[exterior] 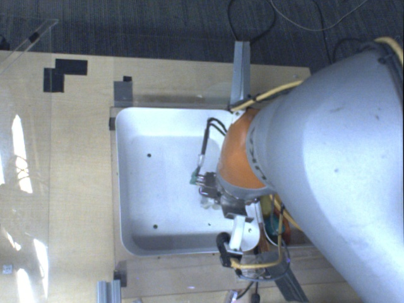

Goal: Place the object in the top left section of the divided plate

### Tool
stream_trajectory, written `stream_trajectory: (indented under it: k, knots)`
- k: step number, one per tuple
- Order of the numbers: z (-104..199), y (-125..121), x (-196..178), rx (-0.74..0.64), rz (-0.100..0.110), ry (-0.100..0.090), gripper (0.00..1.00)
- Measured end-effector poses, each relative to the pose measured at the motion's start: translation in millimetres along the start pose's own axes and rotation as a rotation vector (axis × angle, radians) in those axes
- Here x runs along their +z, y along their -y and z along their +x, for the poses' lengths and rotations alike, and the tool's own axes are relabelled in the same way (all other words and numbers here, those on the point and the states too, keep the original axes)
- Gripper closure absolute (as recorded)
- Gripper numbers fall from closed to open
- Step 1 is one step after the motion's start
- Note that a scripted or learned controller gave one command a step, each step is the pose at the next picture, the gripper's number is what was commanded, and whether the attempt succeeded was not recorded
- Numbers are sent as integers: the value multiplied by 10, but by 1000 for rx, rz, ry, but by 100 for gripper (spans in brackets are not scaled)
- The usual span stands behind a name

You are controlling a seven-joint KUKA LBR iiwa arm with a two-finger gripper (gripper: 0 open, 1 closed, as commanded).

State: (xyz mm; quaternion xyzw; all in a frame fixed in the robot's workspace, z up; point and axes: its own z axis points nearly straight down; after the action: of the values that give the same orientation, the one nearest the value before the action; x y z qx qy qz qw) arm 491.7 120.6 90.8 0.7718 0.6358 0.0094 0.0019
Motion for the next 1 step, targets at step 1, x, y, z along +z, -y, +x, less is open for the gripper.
stream_trajectory:
  k: [1]
  knots:
    - [48,9,2,89,-2,6,100]
